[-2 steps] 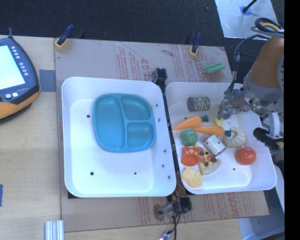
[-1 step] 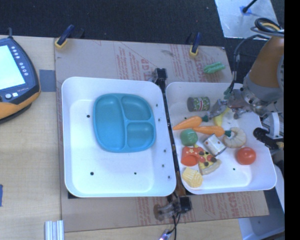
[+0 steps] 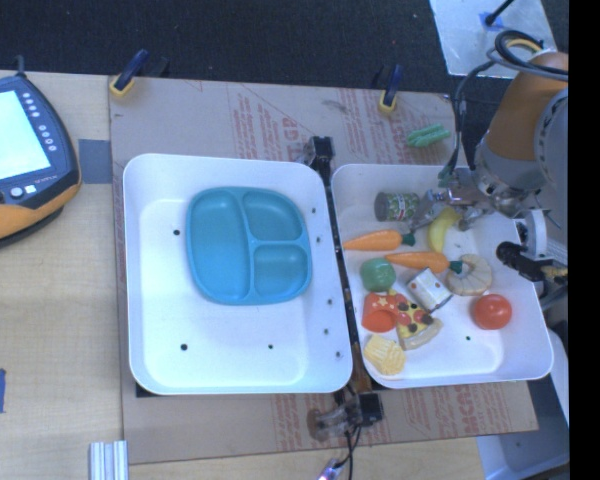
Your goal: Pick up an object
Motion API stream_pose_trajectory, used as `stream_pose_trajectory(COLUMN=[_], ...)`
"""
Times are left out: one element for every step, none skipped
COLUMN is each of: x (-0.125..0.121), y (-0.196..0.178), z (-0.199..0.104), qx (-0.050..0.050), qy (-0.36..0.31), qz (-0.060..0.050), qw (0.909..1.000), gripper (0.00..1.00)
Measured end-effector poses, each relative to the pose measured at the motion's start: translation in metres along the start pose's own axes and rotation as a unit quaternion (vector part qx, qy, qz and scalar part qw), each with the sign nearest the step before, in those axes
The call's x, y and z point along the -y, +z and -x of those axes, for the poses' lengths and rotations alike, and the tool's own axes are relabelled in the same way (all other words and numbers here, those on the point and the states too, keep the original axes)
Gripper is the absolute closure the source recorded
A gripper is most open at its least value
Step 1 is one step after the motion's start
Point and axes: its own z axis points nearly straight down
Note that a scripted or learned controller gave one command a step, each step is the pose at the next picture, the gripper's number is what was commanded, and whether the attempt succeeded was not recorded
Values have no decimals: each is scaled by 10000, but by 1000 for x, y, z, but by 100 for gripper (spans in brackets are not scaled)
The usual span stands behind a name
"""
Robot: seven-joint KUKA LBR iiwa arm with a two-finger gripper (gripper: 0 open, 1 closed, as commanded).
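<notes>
The right bin (image 3: 520, 363) holds the toy food. Along its near edge lie a yellow corn piece (image 3: 384, 353) at the near left corner, a pizza slice (image 3: 416, 324) just beside it, and a red tomato (image 3: 491, 311) further right. Behind these sit a red pepper (image 3: 378, 311), a small white box (image 3: 429, 289), a green round piece (image 3: 377, 273) and a round bagel-like piece (image 3: 469, 274). Two carrots (image 3: 372, 239) lie across the middle. Toward the far edge stand a dark can (image 3: 398, 205) and a yellow banana-like piece (image 3: 441, 232). The gripper (image 3: 458, 202) hangs over the far edge, just right of the can and just above the yellow piece; nothing shows between its fingers, and their spread cannot be told. The left bin (image 3: 140, 268) carries a blue divided plate (image 3: 249, 244).
</notes>
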Motion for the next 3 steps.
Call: stream_pose_trajectory(x=[0, 26, 48], y=[-10, -150, -176], z=[0, -42, -72], qx=[-3, 28, 16], qy=[-17, 15, 17], qz=[-10, 150, 127], qw=[10000, 9999, 9999], gripper=[100, 100, 100])
